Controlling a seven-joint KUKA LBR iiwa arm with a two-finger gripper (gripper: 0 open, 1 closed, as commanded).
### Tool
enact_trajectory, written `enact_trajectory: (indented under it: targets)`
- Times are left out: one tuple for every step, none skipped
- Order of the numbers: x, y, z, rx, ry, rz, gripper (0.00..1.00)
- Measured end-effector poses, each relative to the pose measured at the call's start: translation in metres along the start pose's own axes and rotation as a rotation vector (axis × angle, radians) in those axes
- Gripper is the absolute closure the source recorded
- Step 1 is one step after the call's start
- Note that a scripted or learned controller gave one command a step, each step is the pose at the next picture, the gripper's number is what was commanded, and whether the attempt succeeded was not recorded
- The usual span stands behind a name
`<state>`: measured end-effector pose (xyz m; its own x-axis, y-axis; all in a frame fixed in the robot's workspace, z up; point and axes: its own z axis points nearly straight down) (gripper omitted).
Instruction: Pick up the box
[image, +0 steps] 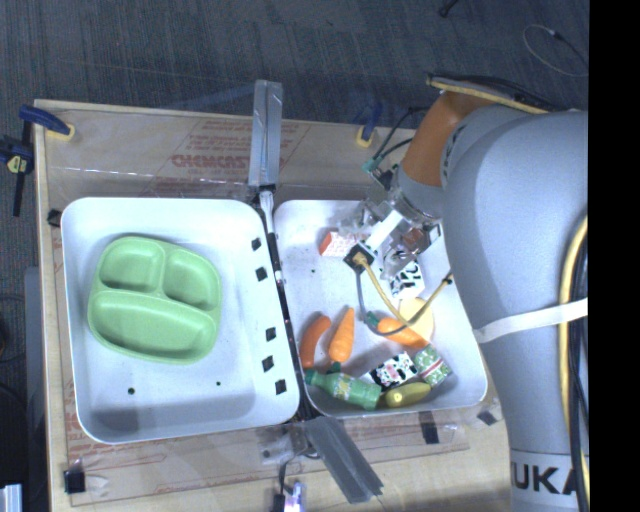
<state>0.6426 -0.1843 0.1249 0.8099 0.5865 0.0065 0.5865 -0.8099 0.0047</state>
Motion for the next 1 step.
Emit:
enact_trajectory:
  targets:
    - [0.0075, -0.0018, -0.0137, 0.01, -0.012, 0.152, 0.0]
